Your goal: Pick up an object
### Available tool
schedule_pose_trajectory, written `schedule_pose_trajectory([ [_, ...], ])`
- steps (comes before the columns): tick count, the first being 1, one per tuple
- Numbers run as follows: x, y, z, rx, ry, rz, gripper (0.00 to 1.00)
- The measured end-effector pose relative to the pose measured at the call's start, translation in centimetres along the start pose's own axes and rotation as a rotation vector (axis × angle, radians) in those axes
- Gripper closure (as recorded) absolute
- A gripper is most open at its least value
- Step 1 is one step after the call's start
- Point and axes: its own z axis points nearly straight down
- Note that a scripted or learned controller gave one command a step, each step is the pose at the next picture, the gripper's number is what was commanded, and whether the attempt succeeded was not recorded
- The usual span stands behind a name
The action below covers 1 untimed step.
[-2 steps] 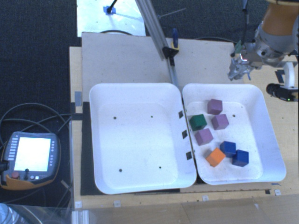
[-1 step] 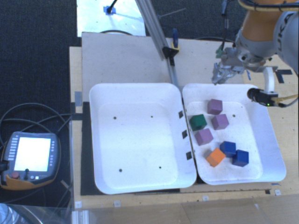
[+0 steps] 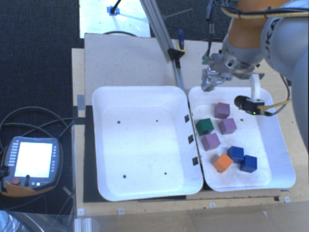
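The right bin [image 3: 280,149] holds several small blocks: three purple ones [image 3: 222,110] [image 3: 227,126] [image 3: 210,141], a green one [image 3: 204,126], an orange one [image 3: 222,163] and two blue ones [image 3: 235,153] [image 3: 249,163]. My gripper [image 3: 208,84] hangs over the far left corner of the right bin, above and behind the blocks. It is apart from the nearest purple block, and nothing shows between its fingers.
The left bin [image 3: 104,144] lies beside the right one. A slanted metal pole [image 3: 161,30] crosses the back of the bench. A black cable plug [image 3: 244,103] hangs over the right bin. A teach pendant [image 3: 31,166] lies at the far left.
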Motion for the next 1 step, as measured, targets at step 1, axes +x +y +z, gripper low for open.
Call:
schedule_pose_trajectory([
  [1,5.45,0.29,-0.48,-0.003,0.001,-0.001,1.00],
])
